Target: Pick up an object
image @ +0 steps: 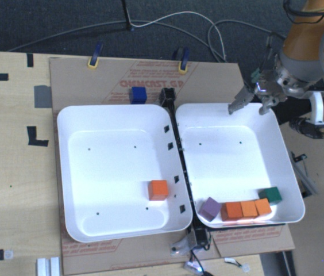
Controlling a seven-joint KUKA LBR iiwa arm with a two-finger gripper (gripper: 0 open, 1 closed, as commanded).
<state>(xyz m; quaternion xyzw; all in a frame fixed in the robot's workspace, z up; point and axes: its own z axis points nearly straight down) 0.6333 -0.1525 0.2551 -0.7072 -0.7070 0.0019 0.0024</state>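
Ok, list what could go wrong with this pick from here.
The purple cube, two orange cubes and green cube crowd the right white bin's near wall, so a grasp may hit neighbours or the rim. The end effector hangs over the far rim, risking a clip when descending.

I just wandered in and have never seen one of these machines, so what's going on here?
A robot arm is meant to pick up a block. Its gripper, fingers spread and holding nothing, hangs over the far rim of the right bin. One orange block sits in the left bin; purple, orange and green blocks line the right bin's near edge.
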